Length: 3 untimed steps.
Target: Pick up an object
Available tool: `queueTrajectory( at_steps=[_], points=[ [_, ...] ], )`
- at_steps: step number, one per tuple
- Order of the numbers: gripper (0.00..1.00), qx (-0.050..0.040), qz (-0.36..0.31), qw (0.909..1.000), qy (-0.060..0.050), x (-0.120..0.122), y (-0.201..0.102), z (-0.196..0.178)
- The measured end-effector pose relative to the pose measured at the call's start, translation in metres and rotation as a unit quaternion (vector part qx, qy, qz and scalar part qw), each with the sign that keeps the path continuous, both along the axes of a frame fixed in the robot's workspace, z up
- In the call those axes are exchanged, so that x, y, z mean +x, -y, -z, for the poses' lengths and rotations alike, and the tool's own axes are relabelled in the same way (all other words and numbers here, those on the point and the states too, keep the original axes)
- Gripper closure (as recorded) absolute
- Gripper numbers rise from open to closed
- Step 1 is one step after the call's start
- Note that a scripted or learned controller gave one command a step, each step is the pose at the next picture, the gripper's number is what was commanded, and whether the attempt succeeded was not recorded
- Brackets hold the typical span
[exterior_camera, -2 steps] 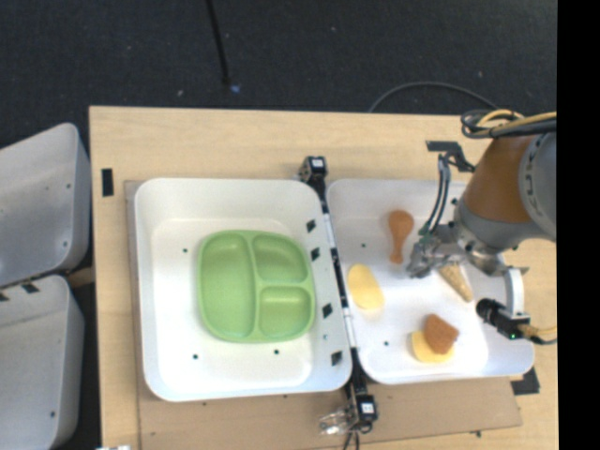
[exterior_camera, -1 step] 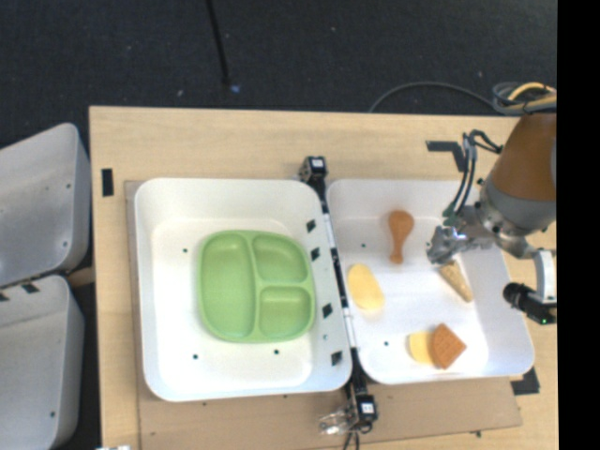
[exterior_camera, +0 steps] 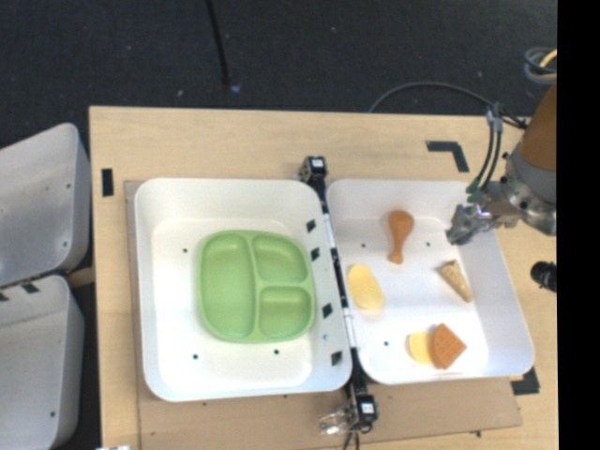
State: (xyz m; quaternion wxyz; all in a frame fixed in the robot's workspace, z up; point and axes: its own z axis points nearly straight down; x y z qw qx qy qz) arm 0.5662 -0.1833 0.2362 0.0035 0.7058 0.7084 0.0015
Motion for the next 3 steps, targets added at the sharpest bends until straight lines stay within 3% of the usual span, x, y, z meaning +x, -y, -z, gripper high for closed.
queueTrajectory(
  at_steps=[1, 3],
  points=[
    [1.00, 0.0007, 0.001, 1.0000, -0.001, 0.001, 0.002, -0.023],
    [1.00, 0.0012, -0.001, 1.0000, -0.002, 0.039, -0.097, -0.013]
  ],
)
